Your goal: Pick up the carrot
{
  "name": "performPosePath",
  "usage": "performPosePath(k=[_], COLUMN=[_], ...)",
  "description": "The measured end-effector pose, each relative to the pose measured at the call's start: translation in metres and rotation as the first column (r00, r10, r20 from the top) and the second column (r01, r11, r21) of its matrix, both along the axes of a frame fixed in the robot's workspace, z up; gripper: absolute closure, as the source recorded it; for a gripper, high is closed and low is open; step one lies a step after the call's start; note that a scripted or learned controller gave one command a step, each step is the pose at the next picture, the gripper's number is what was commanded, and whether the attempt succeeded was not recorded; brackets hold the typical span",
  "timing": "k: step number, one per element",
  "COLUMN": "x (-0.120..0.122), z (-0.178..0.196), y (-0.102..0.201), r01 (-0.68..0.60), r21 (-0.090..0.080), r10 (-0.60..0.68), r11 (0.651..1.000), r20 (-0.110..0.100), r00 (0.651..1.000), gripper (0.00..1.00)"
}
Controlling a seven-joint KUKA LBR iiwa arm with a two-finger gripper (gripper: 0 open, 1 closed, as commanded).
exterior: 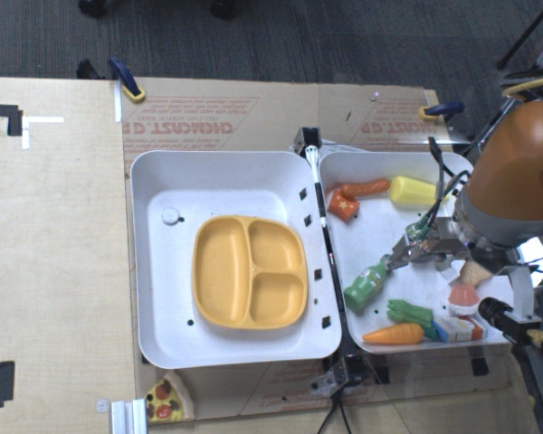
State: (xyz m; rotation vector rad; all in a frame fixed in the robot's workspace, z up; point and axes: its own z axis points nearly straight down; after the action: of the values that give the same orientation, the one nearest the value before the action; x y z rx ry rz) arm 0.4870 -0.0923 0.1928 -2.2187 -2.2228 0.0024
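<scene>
Two white bins are sitting side by side on the table. The left bin is holding a yellow divided plate. The right bin is holding the toys, with the arm reaching in over it. Its tool is hovering near the green bottle, gripping nothing I can see; whether it is spread or clenched I cannot tell. The carrot is lying flat by the bin's near wall, just beside a green vegetable, apart from the tool. By my reckoning the pick is not yet done: reaching, closing and lifting are all remaining.
</scene>
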Motion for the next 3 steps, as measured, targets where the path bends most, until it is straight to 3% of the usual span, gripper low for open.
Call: performPosePath(k=[1, 2, 3], x=[-0.009, -0.006, 0.031], z=[-0.075, 0.156, 0.35], y=[-0.001, 0.057, 0.122], r01=[-0.253, -0.298, -0.297], r21=[0.001, -0.003, -0.003], r10=[0.253, 0.298, 0.297], r11=[0.967, 0.955, 0.955], r20=[0.001, 0.005, 0.005], r00=[0.967, 0.955, 0.955], gripper=[0.0, 0.0, 0.0])
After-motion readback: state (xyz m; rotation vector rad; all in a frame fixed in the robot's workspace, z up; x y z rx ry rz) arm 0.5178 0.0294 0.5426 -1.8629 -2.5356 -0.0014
